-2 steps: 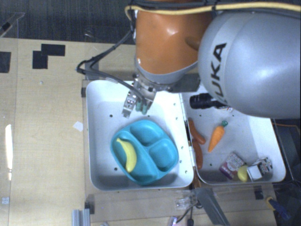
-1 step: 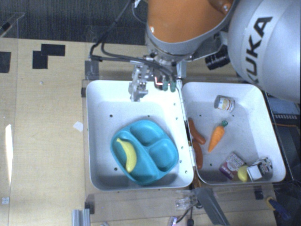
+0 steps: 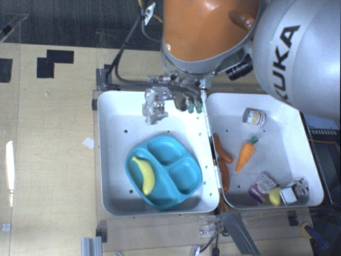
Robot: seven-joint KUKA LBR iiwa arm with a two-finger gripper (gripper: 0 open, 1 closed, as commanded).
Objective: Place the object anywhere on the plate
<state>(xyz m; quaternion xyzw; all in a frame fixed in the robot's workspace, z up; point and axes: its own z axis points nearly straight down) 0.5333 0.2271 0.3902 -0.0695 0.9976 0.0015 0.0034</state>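
A blue divided plate [image 3: 170, 172] lies in the left bin [image 3: 114, 143], toward its front. A yellow banana [image 3: 144, 175] rests in the plate's left compartment. My gripper [image 3: 154, 110] hangs over the back of the left bin, behind the plate and well apart from the banana. It is open with nothing between its fingers. The arm's orange band and grey body cover the back edge of both bins.
The right bin [image 3: 287, 143] holds a small can [image 3: 254, 117], a carrot [image 3: 245, 153], two reddish sausage-like pieces [image 3: 222, 149] along its left wall, and a cluster of small items [image 3: 279, 193] at the front right. A ridge separates the bins.
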